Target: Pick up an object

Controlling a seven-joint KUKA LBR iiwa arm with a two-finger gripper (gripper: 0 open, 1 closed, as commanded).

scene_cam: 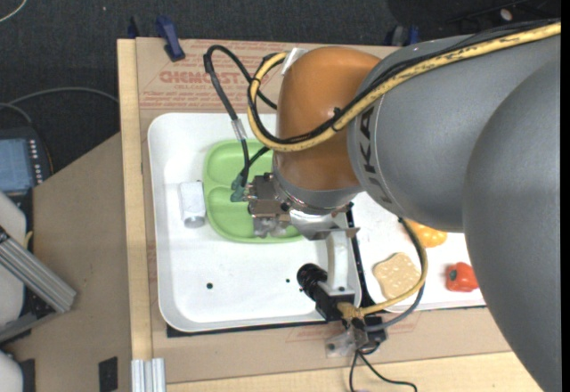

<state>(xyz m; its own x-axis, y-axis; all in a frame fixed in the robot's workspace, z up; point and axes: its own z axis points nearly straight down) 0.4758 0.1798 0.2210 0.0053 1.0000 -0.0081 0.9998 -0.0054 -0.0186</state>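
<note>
In the left bin (178,292): plate (223,194) toward the back, cylinder (192,203) just left of it. In the right bin (445,299): cracker (396,273) left, pepper (460,276) right, a third piece (430,237) behind them.

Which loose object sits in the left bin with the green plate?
The white cylinder, just left of the green plate; the tan, orange and red items sit on the right.

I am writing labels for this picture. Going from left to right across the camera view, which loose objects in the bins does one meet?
White cylinder → green plate → tan cracker-like piece → red object. A yellow-orange object beside the arm is mostly hidden, so I leave it out.
</note>
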